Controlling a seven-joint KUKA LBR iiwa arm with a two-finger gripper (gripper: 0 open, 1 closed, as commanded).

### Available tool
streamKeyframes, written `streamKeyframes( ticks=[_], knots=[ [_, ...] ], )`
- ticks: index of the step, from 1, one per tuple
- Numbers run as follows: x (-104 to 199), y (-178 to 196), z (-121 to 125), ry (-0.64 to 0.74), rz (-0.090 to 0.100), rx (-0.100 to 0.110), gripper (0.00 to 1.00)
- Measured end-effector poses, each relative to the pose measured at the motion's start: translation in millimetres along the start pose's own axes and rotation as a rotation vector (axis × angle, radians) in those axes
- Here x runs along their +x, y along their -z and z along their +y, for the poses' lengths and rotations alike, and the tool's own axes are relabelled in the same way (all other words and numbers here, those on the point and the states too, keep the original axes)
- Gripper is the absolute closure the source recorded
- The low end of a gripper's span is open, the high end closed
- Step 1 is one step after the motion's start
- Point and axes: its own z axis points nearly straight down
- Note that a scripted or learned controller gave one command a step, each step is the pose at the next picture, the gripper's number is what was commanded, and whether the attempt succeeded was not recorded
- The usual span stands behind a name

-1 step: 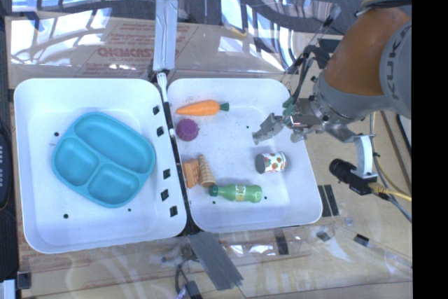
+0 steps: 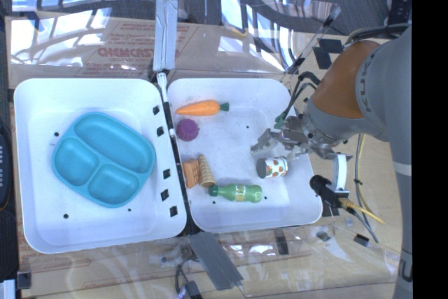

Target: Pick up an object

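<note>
From above, the arm (image 2: 364, 91) reaches in from the right over the right bin (image 2: 231, 217). Its jaws (image 2: 268, 143) hang just above a small spotted cup (image 2: 273, 167) lying on its side; whether they are apart or together cannot be told. Also in that bin lie a carrot (image 2: 201, 108), a purple ball (image 2: 187, 129), a green bottle (image 2: 236, 192) and an ice-cream cone (image 2: 197, 171). The left bin (image 2: 35, 220) holds a blue divided plate (image 2: 103, 158).

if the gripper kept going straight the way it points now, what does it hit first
The gripper points left across the right bin. Straight on lies bare bin floor, then likely the ice cream cone or purple ball by the divider. Depth is unclear from this slanted view.
</note>
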Motion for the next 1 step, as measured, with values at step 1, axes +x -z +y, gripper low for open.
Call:
streamKeyframes(
  ticks=[1],
  knots=[
    [-1.2, -34.3, -3.8, -0.01, -0.014, -0.06, 0.0]
  ],
)
